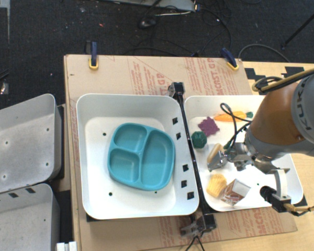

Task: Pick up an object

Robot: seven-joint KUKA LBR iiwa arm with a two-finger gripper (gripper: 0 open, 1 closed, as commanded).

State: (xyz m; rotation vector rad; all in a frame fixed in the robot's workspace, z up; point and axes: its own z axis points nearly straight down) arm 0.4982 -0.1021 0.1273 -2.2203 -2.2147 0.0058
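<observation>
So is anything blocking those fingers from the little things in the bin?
Nothing visible does. The gripper sits low in the right bin, right beside the tan block and above the yellow object.

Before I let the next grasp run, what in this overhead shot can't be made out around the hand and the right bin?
- Hand: fingertips too small and blurred to judge open or shut, or whether they touch the tan object beside them.
- Right bin: its right part is covered by the arm.
- Orange object: partly hidden behind a black cable and the arm.
- Small box: label too small to read.
</observation>
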